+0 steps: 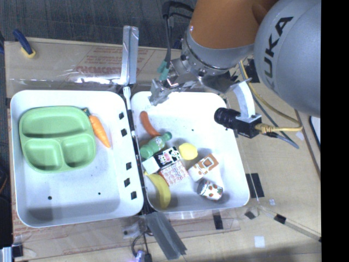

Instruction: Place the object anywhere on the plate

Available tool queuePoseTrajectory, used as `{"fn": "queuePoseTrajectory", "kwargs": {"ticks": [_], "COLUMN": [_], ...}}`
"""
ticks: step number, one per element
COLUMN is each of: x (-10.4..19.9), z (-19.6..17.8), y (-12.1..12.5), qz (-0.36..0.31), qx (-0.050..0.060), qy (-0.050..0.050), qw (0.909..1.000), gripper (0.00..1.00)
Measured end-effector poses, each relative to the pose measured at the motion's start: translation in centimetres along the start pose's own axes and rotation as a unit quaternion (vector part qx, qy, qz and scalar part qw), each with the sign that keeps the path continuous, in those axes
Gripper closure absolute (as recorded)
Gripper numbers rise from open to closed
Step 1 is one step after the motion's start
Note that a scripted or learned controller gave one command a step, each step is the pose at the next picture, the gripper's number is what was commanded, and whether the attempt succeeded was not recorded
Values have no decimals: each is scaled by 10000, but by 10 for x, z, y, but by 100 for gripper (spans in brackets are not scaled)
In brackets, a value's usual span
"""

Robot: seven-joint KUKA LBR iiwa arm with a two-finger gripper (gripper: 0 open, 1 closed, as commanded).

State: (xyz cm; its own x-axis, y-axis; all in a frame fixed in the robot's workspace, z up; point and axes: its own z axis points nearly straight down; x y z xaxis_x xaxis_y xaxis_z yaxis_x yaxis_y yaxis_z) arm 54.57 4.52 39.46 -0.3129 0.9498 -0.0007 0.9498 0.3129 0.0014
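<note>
My hand (pixel 162 90) sits at the far rim of the right bin (pixel 232 162), near its left corner — can't tell its state from this angle, nothing visibly gripped. My grey arm with the orange band (pixel 229 10) comes in from the upper right. Below the hand, inside the right bin: a sausage (pixel 147 123), a green bottle (pixel 154 145), a lemon (pixel 188 151), 2 small cartons (pixel 173 167), a brown box (pixel 204 166), a cup (pixel 210 189), a banana (pixel 158 189). Left bin (pixel 71 201) holds the green 3-compartment plate (pixel 56 137) — a carrot (pixel 100 130) lies just beside its right edge, on the bin floor, not on the plate. Both bins rest on the tabletop (pixel 283 190).
</note>
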Motion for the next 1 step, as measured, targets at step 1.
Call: {"fn": "queuePoseTrajectory", "kwargs": {"ticks": [1], "x": [24], "z": [-47], "y": [108], "qz": [774], "qx": [17], "qy": [-4], "qw": [9970], "gripper": [100]}}
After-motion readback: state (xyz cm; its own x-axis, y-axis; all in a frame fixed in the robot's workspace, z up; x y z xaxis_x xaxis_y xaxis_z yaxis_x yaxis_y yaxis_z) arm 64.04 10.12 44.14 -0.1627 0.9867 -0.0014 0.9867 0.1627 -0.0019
